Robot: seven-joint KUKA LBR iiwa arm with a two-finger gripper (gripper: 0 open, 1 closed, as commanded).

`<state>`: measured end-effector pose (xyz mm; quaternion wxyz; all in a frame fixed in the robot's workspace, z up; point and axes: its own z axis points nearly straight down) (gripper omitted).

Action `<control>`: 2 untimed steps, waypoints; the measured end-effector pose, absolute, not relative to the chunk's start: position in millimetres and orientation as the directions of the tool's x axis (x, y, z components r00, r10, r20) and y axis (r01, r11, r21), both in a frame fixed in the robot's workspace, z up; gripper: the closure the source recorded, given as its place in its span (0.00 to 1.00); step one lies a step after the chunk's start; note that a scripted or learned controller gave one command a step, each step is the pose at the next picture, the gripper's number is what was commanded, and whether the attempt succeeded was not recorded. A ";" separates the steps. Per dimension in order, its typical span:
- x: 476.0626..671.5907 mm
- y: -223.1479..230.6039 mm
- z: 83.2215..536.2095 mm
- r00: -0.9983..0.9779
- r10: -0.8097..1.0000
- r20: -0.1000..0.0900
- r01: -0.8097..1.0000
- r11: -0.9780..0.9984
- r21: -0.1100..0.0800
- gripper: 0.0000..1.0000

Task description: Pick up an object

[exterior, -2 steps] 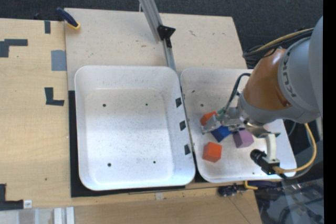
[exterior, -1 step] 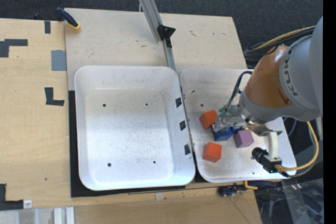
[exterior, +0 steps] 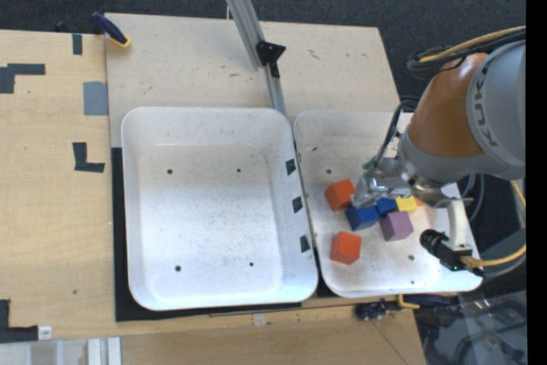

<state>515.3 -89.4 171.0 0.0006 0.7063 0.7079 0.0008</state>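
The gripper (exterior: 373,189) is low in the right bin (exterior: 359,131), touching the cluster of orange cube (exterior: 339,193), blue block (exterior: 362,215), yellow block (exterior: 405,203) and purple cube (exterior: 396,225); I cannot tell its state. Another orange cube (exterior: 345,247) lies apart, near the front rim.

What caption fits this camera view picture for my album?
Robot pincer reaches into the right bin among orange, blue, yellow and purple blocks.
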 end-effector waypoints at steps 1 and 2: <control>519.9 -97.4 229.4 -0.001 1.000 -0.001 1.000 0.001 0.005 1.00; 521.1 -97.2 279.0 -0.002 1.000 -0.001 1.000 0.002 0.005 1.00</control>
